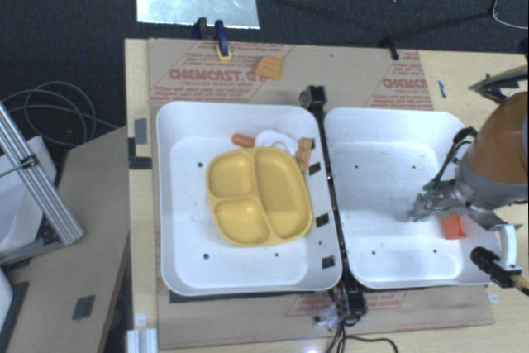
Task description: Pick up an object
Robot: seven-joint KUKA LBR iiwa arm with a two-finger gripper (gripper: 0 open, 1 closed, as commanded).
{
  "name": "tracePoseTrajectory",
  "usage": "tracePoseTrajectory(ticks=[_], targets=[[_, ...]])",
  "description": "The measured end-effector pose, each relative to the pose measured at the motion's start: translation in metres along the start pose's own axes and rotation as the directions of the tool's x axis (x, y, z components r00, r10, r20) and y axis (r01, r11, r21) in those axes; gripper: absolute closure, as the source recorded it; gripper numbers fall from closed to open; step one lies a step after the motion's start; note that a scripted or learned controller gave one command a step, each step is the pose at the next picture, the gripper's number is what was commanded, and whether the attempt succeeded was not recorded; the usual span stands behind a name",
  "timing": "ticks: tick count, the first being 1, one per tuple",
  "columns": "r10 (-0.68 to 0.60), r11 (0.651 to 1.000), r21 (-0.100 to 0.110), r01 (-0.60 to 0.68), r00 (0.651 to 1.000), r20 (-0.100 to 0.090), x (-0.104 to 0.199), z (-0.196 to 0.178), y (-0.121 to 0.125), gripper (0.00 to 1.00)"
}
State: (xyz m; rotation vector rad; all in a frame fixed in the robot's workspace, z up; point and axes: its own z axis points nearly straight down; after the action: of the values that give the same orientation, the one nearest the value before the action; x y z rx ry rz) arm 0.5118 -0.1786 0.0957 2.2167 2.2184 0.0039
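In the left shallow white plastic bin (178, 202): one yellow three-compartment plastic tray (258, 196), one orange sausage-shaped piece (243, 140), one tan block (305, 150). Right shallow white plastic bin (388, 260): one small orange-red block (454, 226), just beside the metal two-finger gripper (423, 208), apart from it. Grey arm reaches in from right, wrist low over the bin. Cannot tell finger state.

I count two white bins, one under my fingers (343, 215) and one beyond them (173, 178); one yellow divided tray (256, 198), one orange sausage piece (243, 140), one tan block (305, 150), one orange block (454, 226) beside my fingers
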Motion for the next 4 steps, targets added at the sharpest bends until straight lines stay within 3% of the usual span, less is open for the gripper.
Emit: tracePoseTrajectory(ticks=[1, 2, 3, 4], targets=[[-0.015, 1.0, -0.008, 0.015, 1.0, -0.004, 0.105, -0.106, 0.028, 1.0], [-0.005, 1.0, -0.001, 0.005, 1.0, -0.001, 0.095, -0.153, 0.022, 1.0], [0.0, 1.0, 0.005, 0.0, 1.0, -0.002, 0.095, -0.124, 0.004, 1.0], [-0.005, 1.0, 0.003, 0.005, 1.0, -0.002, 0.112, -0.125, 0.01, 1.0]])
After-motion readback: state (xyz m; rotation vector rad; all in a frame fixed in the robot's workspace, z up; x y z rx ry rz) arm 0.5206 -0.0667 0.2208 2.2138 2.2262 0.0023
